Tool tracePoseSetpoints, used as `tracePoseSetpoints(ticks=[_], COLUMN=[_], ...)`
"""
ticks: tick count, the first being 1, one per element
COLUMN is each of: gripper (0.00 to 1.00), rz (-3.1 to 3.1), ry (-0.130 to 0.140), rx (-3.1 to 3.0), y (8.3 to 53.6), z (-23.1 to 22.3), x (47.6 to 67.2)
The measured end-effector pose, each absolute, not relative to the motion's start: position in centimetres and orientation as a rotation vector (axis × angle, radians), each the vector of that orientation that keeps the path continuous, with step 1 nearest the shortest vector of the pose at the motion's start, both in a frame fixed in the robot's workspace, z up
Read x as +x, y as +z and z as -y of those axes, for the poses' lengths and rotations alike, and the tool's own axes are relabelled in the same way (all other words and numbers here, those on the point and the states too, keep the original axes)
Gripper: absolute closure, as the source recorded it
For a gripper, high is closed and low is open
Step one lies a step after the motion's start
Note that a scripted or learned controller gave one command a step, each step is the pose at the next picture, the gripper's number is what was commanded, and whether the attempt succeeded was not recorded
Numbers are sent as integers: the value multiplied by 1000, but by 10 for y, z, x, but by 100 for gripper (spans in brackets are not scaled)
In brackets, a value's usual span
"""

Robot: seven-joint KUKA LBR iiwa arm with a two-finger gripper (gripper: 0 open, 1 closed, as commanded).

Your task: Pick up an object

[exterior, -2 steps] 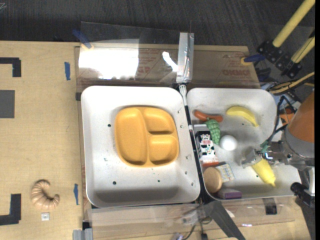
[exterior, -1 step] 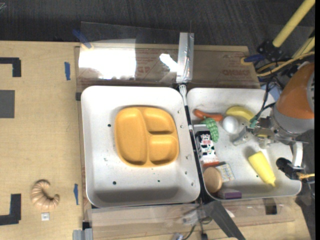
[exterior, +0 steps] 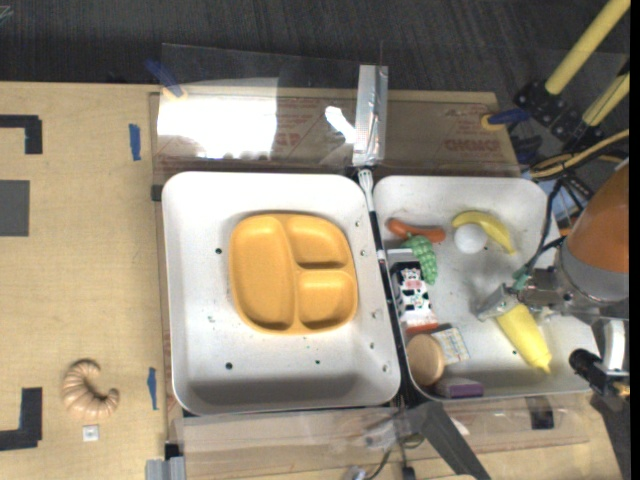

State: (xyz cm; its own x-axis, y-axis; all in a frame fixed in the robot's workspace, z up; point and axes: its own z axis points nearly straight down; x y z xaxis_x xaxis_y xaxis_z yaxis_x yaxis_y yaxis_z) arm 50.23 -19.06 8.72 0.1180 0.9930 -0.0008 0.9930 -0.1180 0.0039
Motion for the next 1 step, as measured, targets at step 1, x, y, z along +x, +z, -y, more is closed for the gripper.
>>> tracePoseSetpoints(ticks=[1], gripper=[100], rz=[-2080], ry=[8], rx=[2342], y=[98], z=[191], x=[504])
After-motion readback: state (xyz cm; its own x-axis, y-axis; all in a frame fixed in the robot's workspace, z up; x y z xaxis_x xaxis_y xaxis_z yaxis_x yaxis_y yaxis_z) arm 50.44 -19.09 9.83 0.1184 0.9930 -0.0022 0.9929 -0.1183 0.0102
